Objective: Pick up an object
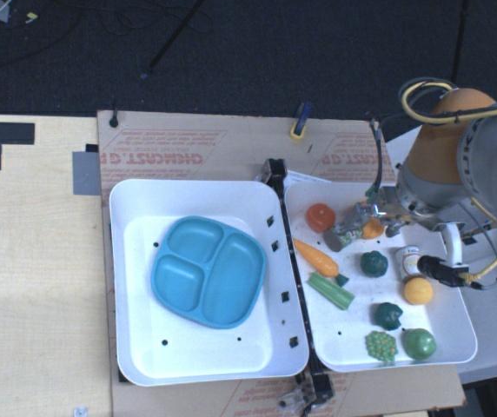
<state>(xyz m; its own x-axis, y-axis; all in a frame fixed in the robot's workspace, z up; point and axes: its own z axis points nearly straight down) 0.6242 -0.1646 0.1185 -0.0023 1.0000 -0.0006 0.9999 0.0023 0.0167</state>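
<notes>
The gripper (360, 224) is lowered into the right bin (466, 337) beside a small orange piece (372, 228); its grasp cannot be told; the pick is judged underway; 1 clean lift is needed.

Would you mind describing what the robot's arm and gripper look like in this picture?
The arm is a thick, rounded grey body with an orange band above the wrist. A pale yellowish cable loops over the top. The gripper is small, metallic grey, with dark thin wires running alongside it.
</notes>
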